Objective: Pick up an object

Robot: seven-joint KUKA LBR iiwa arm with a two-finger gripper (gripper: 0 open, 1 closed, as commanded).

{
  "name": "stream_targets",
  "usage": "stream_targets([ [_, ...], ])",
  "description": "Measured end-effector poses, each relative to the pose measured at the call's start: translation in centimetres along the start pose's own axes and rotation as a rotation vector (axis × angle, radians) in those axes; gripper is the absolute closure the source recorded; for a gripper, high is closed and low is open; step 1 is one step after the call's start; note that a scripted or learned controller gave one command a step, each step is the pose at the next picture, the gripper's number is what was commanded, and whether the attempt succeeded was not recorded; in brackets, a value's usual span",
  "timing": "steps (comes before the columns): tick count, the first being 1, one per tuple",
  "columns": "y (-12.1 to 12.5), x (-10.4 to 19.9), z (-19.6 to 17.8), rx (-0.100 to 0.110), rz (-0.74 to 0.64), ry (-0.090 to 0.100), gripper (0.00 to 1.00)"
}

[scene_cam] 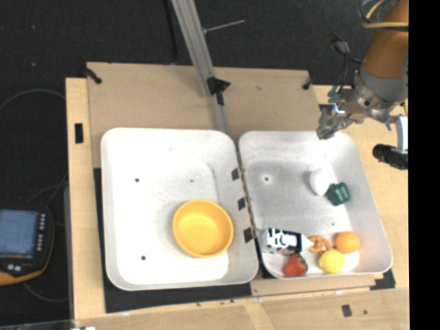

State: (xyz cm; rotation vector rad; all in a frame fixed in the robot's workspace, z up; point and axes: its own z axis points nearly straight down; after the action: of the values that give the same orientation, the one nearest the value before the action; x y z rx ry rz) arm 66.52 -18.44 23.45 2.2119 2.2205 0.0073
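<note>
My gripper (328, 126) hangs over the far right corner of the right bin (289, 153), on the grey arm with the orange band. Nothing shows between its fingers. In that bin a white rounded object (320, 181) lies beside a dark green block (337, 194), below and slightly left of the gripper. Along the bin's near edge sit an orange (348, 242), a yellow lemon (331, 260), a red strawberry (295, 266), a small orange piece (317, 243) and a black-and-white item (283, 240).
A yellow bowl (202, 227) sits in the left bin (137, 157). A metal pole (196, 40) slants up from between the bins at the back. A handheld pendant (22, 243) lies off the bench at the left.
</note>
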Motion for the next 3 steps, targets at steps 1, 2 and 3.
stream_targets([
  [1, 0.2, -0.2, -5.5, 0.001, -0.001, 0.0, 1.0],
  [2, -0.8, 4.2, -5.2, 0.008, -0.001, 0.001, 1.0],
  [3, -1.4, 9.4, -3.6, 0.009, -0.001, 0.001, 1.0],
])
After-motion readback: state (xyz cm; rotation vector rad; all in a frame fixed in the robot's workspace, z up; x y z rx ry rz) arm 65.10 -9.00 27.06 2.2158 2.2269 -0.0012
